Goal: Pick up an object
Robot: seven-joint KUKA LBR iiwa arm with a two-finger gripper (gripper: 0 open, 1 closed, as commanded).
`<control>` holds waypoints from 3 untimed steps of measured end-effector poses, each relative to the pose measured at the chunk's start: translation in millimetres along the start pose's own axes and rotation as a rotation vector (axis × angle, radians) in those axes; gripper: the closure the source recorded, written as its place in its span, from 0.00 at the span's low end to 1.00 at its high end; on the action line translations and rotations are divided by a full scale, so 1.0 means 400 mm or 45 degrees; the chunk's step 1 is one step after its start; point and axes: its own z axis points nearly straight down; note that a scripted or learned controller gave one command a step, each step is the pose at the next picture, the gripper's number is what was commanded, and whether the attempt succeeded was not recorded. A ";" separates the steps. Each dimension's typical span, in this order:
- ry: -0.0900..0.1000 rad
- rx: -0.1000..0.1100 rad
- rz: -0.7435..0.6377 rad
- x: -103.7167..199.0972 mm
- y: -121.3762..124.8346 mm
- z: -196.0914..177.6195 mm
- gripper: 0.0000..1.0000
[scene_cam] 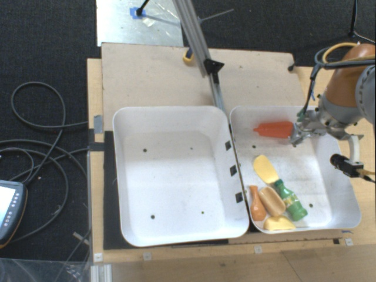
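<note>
1. The grey arm's two-finger gripper (298, 133) is hovering at the far side of the right shallow white plastic bin (338, 184), touching or just beside the right end of a long red-orange plastic object (274, 129); whether it is spread or pinching, I cannot tell.
2. That red-orange piece is lying apart from the other things (an easier target, I judge).
3. Near the bin's front edge a yellow rounded piece (265, 169), a tan bun-like piece (272, 201) and a green bottle-shaped toy (291, 202) are crowding together.
4. To do this well, the gripper is needing to straddle the red-orange body across its narrow width, not its tip.

Grey arm (352, 90) entering from right, claw (298, 135) lowered
</note>
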 end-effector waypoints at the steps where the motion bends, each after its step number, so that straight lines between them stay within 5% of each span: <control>1: 0.000 -0.002 -0.001 0.017 -0.013 -0.136 1.00; 3: -0.001 -0.003 -0.004 -0.018 0.021 -0.381 1.00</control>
